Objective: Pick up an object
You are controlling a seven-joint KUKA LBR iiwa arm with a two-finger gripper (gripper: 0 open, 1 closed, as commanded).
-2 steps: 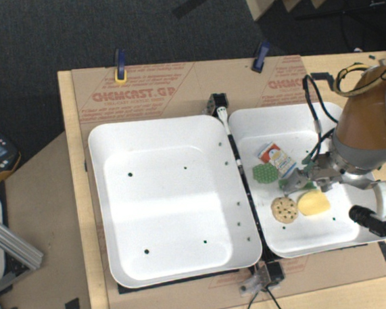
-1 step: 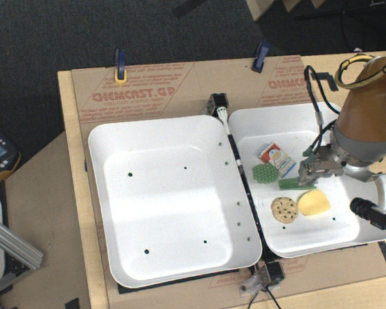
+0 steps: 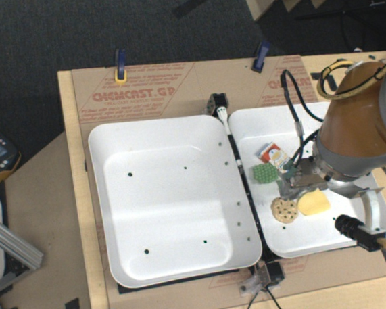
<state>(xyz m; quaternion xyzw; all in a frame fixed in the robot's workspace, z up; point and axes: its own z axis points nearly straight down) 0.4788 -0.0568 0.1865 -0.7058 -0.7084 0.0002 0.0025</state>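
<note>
In the right bin (image 3: 303, 242) lie a small red and white box (image 3: 271, 153), a green textured piece (image 3: 264, 173), a round brown cookie with dark chips (image 3: 284, 210) and a pale yellow lump (image 3: 314, 204). My gripper (image 3: 292, 184) hangs low over this bin, between the green piece and the cookie, right beside the yellow lump. The grey and orange arm (image 3: 356, 124) hides part of the bin behind it. I see nothing clearly held.
The left bin (image 3: 110, 145) sits beside the right one, their rims meeting along a dark strip (image 3: 241, 180). Both rest on a cardboard sheet (image 3: 132, 88) held by clamps at the back edge. Cables (image 3: 293, 100) run over the right bin's far side.
</note>
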